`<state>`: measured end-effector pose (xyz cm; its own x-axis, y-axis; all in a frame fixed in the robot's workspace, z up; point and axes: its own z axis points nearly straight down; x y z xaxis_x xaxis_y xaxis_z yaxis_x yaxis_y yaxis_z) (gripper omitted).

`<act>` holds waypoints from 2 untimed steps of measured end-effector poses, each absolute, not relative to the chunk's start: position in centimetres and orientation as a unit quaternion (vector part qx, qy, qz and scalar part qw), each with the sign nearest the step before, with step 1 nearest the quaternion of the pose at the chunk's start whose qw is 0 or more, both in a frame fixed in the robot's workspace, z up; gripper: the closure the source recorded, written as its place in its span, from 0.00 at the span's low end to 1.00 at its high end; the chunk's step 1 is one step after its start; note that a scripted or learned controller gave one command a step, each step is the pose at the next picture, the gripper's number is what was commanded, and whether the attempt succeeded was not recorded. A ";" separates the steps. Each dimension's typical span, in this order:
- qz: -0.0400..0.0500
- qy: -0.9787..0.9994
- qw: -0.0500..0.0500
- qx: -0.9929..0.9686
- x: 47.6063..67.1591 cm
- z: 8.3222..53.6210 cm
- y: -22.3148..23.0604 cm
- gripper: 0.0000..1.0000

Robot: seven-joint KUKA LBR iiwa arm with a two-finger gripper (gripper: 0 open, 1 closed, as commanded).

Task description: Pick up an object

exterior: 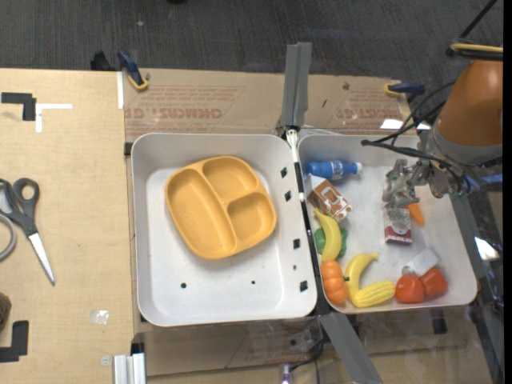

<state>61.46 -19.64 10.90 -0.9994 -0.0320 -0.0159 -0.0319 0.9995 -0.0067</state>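
Glossy plastic yellow divided plate (220, 206) in a smooth white bin (144, 238); matt wooden bench (64, 198).

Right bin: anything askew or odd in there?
Nothing spilled or damaged. The toy food in the right bin is just piled along the left wall and front edge, and the orange divided plate in the left bin sits rotated, not square to the walls.

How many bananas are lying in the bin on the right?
2. One banana lies near the right bin's left wall, beside a green toy. The other banana curves near the bottom, above a yellow corn cob. More could hide under the clutter.
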 end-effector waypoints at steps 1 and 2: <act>-0.003 1.000 0.008 -0.016 61.5 10.9 -19.6 0.00; -0.002 1.000 0.006 -0.012 61.0 9.9 -22.2 0.00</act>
